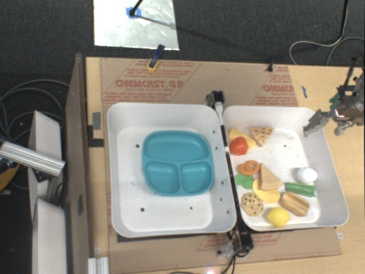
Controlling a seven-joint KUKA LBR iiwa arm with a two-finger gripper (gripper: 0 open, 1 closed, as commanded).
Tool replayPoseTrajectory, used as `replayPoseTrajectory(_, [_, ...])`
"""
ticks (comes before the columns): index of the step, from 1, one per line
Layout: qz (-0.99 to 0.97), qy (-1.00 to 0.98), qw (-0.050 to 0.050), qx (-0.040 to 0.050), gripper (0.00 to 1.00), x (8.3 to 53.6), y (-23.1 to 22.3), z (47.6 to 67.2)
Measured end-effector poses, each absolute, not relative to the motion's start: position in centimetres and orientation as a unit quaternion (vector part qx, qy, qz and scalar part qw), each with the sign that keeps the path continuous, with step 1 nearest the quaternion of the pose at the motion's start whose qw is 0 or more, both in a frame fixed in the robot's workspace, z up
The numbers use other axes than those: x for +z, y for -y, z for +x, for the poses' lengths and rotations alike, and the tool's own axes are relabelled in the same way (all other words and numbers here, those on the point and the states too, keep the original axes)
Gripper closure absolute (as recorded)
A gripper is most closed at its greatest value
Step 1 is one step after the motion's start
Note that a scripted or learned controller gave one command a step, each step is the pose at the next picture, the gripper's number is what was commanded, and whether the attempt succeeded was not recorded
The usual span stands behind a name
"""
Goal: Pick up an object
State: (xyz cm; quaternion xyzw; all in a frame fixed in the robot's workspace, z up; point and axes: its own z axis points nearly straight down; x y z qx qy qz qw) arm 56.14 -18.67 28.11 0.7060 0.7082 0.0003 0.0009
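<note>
Claw (324,124) sits at the right edge of the frame, above the far right corner of the right bin (333,170). Fingers look spread apart, one grey fingertip (311,125) reaching in over the bin's rim; nothing between them.

Right bin holds all the toy food, bunched toward its left and near side:
- pizza slice (261,135) at the far end, with a yellow piece (234,134) just left of it
- red tomato (239,146) touching the divider side
- orange slice (248,167), with a green piece (244,181) right below it
- tan wedge (268,178) sitting against a yellow banana-like piece (267,195)
- cookie (251,204) near the front
- lemon (278,216) at the front rim
- hot dog bun (295,203) beside the lemon
- green stick (300,189) just above the bun
- white egg (306,175) touching the green stick, closest item to the claw but well apart from it

Left bin (122,153) carries a teal divided plate (177,162), three compartments, lying flat in the middle.

Both bins rest on a cardboard sheet (171,79) on the surface.
</note>
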Motion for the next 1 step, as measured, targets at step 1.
replayPoseTrajectory(1, [0.704,-0.71,-0.006,-0.0024,0.0,9.9,12.18,53.54])
